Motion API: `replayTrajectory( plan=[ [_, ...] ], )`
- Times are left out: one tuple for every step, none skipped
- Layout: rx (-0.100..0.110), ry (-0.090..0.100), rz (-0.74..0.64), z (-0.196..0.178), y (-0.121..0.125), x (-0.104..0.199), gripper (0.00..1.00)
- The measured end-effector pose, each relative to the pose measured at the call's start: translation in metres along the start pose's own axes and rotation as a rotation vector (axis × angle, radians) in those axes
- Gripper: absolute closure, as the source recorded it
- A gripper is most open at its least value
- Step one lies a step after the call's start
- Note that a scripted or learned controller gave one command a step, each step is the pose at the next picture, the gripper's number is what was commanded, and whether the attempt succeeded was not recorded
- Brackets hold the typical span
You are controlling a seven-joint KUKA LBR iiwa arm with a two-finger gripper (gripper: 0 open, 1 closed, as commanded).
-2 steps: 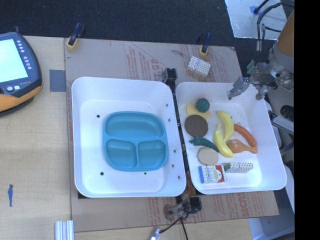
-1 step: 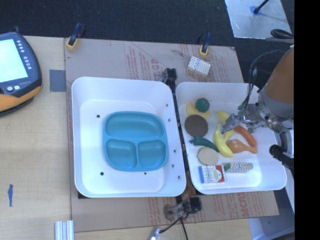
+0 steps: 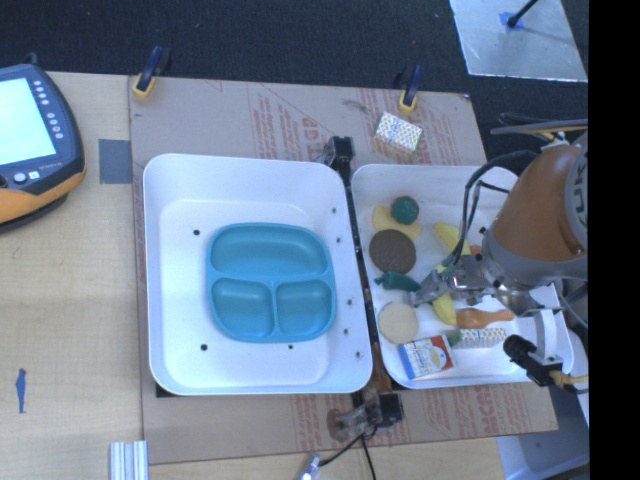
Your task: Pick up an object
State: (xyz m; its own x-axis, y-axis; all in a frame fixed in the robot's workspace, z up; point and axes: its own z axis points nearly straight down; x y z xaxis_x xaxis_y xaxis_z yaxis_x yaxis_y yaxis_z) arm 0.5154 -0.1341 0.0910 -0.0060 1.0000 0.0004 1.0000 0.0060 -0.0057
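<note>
I am looking down at a slant on two shallow white bins set side by side. I will place everything against the blue divided plate (image 3: 271, 279), which lies flat in the middle of the left bin (image 3: 170, 193).

As far as I can judge, the pick is not yet made. Nothing is raised clear of the right bin (image 3: 420, 175); every small object rests on its floor, well to the right of the plate. Nearest the plate are a dark brown disc (image 3: 393, 251), a pale cream disc (image 3: 398, 321) below it, and a small printed carton (image 3: 426, 356) lower still. Up and to the right of the brown disc sits a teal round piece (image 3: 404, 209) beside something yellow. A dark green piece (image 3: 400, 281) lies between the two discs.

The arm (image 3: 537, 218), grey with its orange band, reaches in from the far side of the right bin. Its gripper (image 3: 440, 288) is low among the objects, just right of the dark green piece and close beside a yellow piece (image 3: 444, 309) and an orange carrot-like piece (image 3: 482, 317). The metal tip seems to touch or nearly touch the green piece, but I cannot tell how the claw stands, spread or closed, nor whether anything sits within it. What remains, I judge, is the grasp itself and the lift.
</note>
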Motion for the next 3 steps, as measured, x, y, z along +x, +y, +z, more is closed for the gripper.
replayTrajectory(
  plan=[
    [0.0, 0.0, -0.002, 0.0, -0.005, 0.032, 0.0],
    [0.002, -0.001, -0.008, -0.01, -0.005, 0.031, 1.0],
    [-0.004, 0.001, 0.001, -0.102, 0.021, 0.072, 1.0]
  ],
)
